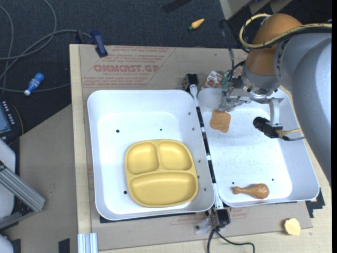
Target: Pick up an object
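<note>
Tool [227, 103] sits low over the back left corner of the right bin [295, 186], below the orange band of the arm [310, 62]. Finger state cannot be told from this view; the tip is small and tangled with wrist hardware and cable. Just below the tip, touching it or nearly so, is a tan toast-like block [220, 121]. Whether it rests on the bin floor or hangs from the tool is not clear; no grasp can be confirmed.

Risks, as judged from this frame:
- Block lies close to the wall shared with the left bin [100, 141]. One finger may land on the rim instead of beside the block, so the closing would miss or only clip a corner.
- A corner pinch on a smooth block would likely slip out on lifting.
- Push rather than pinch: the block could slide against the wall and tilt.

Other items: toy drumstick [252, 191] near the front edge of the right bin, well apart from the tool. Yellow divided tray [160, 172] in the left bin. A black object [266, 126] sits to the right of the block; it may be part of the wrist. Small yellow piece [291, 226] lies on the bench [79, 78], outside the bins.
</note>
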Action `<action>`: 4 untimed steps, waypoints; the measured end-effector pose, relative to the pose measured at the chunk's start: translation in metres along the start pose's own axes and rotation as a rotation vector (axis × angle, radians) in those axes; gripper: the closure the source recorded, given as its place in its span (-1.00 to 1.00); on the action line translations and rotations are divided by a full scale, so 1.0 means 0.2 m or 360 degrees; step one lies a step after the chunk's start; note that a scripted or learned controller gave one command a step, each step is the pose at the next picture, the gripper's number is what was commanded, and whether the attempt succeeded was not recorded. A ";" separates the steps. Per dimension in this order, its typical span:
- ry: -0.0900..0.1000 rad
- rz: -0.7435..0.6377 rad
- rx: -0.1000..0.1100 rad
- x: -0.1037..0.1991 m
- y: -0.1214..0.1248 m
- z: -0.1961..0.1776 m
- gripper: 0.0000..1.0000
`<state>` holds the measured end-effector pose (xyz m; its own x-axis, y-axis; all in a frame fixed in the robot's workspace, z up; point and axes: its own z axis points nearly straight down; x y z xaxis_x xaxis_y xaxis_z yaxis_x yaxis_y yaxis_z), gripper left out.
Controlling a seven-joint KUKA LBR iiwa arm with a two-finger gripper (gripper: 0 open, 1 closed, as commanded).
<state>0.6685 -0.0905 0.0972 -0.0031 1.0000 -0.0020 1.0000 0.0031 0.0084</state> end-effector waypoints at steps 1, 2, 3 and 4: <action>-0.0001 0.0000 0.0003 0.00 0.00 0.00 -1.00; 0.0004 0.0007 0.0021 -0.01 -0.19 0.06 -1.00; 0.0003 0.0002 0.0011 -0.02 -0.10 0.06 -1.00; 0.0002 0.0003 0.0008 -0.01 -0.04 0.06 -1.00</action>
<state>0.6614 -0.0924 0.0848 -0.0013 1.0000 -0.0004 1.0000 0.0013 0.0033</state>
